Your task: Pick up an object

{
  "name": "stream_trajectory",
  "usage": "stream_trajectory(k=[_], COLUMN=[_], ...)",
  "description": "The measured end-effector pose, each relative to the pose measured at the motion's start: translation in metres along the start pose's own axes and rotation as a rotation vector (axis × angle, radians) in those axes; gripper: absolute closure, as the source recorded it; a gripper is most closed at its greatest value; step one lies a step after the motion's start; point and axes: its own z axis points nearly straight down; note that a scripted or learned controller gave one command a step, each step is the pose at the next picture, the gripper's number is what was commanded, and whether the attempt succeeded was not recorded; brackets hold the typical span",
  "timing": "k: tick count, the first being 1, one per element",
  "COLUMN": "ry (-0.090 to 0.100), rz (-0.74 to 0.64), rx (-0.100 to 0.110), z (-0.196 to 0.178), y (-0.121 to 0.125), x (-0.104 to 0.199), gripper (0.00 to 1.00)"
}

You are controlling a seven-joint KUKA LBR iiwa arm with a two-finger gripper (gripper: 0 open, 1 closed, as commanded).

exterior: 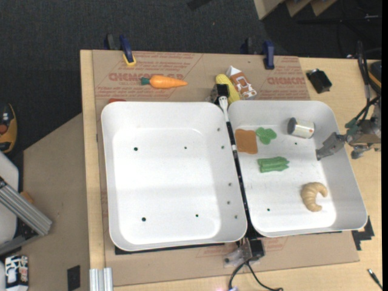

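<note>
A: Right bin (339,214)?
B: Five things: two green pieces (272,164), one orange slab (246,141), one cylinder (301,128), one croissant (314,196) at five o'clock.
A: Gripper (330,146)?
B: At three o'clock, over the rim; opening impossible to tell, nothing visibly held.

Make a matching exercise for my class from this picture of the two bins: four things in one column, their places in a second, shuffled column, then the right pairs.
Things
1. carrot
2. croissant
3. brown slice
4. small can

Places
A. right bin, far side, near its right wall
B. on the bench, beyond the left bin
C. right bin, near corner on the right
D. right bin, against its left wall

Pairs: 1-B, 2-C, 3-D, 4-A
</note>
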Motion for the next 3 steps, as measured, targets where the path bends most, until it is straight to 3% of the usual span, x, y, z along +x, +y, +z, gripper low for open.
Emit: stream_trajectory(k=[1, 2, 3], ry=[0.004, 0.006, -0.003], rz=[0.000, -0.009, 0.002], rx=[0.009, 0.005, -0.004], z=[0.142, 0.149, 0.147], y=[0.002, -0.002, 0.037], x=[0.006, 0.111, 0.052], gripper=[0.00, 0.00, 0.00])
